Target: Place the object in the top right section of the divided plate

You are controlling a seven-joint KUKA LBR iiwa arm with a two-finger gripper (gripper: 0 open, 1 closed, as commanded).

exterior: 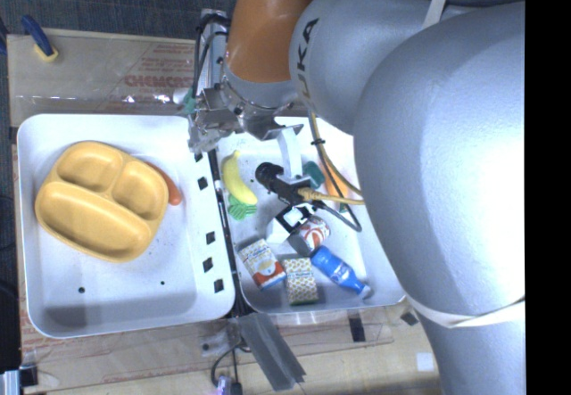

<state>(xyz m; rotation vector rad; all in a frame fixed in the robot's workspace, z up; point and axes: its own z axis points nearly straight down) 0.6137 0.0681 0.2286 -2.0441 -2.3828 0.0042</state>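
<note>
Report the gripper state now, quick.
Gripper: cannot be told; it hangs at the divider between the two bins, and nothing is visibly held.

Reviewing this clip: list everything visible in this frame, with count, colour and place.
Bins: two, white, side by side on the bench.
Divided plate: one, yellow, left bin.
Orange item: one, partly hidden at the plate's right edge; cannot identify.
Banana: one, yellow, right bin, upper left.
Bottle: one, blue, right bin, lower right.
Small carton: one, white and red, right bin, front.
Patterned block: one, tan, beside the carton.
Can: one, red and white, above the bottle.
Arm: one, grey with orange band, over the right bin.
</note>
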